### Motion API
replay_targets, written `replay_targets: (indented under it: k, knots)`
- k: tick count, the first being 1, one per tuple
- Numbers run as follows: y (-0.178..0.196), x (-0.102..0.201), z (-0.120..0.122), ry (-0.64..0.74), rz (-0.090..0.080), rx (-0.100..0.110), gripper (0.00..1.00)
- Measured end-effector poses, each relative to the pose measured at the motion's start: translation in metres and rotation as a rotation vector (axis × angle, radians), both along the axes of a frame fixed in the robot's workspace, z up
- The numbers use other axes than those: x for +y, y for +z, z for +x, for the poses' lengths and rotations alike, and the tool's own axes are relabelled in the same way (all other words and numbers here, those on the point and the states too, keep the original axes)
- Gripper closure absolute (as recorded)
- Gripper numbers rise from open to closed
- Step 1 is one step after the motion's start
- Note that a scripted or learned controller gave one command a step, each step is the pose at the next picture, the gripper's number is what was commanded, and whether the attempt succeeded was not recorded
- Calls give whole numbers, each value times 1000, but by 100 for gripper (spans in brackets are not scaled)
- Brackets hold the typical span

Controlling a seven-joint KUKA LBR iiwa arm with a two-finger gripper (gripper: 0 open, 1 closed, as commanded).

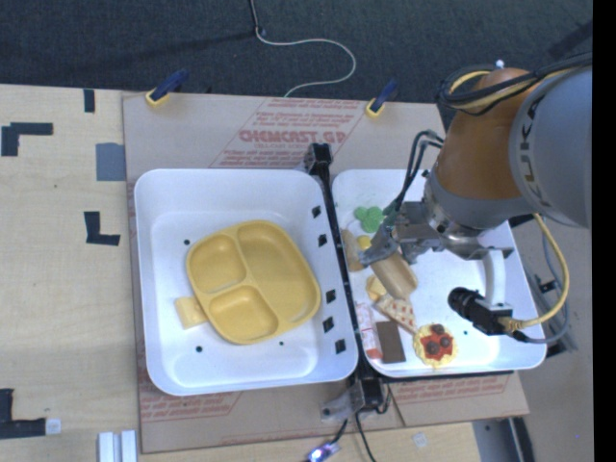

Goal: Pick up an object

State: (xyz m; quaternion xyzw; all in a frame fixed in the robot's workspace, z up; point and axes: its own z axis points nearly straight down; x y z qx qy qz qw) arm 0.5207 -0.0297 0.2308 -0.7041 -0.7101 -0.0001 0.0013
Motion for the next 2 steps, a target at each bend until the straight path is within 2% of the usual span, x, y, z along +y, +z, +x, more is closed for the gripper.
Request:
replay_targets:
  k: [1,2]
  knots:
    - [-17,39,26,-3,-2,0,100]
    - [-13,33,21,-7,-3,1,100]
